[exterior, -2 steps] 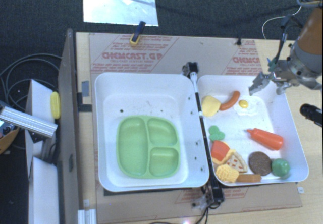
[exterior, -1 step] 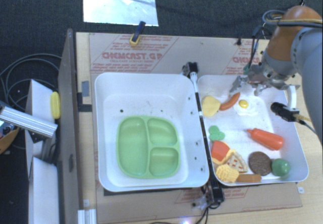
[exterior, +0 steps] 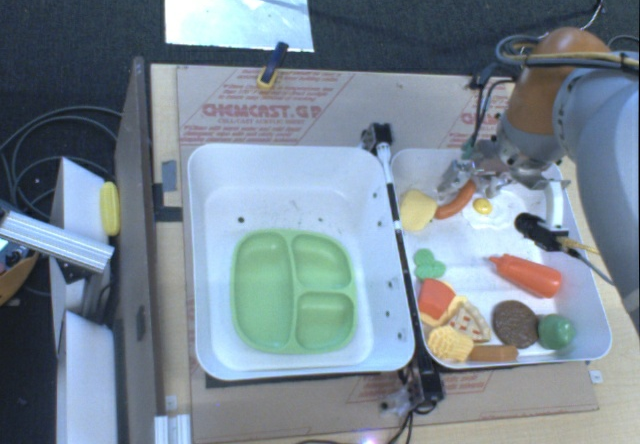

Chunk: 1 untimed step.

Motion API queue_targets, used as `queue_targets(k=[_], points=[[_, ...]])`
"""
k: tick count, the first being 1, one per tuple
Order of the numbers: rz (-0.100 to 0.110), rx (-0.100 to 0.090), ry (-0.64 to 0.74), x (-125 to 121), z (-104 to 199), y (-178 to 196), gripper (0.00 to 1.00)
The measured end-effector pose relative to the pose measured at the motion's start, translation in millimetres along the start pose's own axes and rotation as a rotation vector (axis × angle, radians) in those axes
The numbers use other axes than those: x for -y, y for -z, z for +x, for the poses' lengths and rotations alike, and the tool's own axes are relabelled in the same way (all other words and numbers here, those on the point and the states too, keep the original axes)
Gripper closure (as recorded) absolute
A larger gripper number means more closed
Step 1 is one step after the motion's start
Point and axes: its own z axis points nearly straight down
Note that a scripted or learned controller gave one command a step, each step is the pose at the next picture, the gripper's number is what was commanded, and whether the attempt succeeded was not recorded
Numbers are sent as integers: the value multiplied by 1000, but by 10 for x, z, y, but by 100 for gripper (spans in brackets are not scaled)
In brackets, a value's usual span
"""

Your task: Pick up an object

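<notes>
Gripper (exterior: 462,175) hovering in right bin (exterior: 590,332), far end from green tray (exterior: 293,290); fingers' state unclear (cannot tell). Sausage (exterior: 456,200) lying just below gripper, beside yellow piece (exterior: 418,209).

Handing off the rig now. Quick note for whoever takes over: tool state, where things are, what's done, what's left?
Tool: low over the far end of the right bin, at the sausage. A grasp can't be confirmed from this view.
Right bin: yellow piece, fried egg, carrot, green bits, cookie, green ball, pizza slice, corn.
Left bin: green divided tray.
Done: nothing visibly lifted.
Left: secure one object and raise it.
</notes>
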Motion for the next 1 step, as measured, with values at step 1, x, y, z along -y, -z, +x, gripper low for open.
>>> queue_targets(k=[1], points=[[-4, 3, 2, -14, -13, 132, 100]])
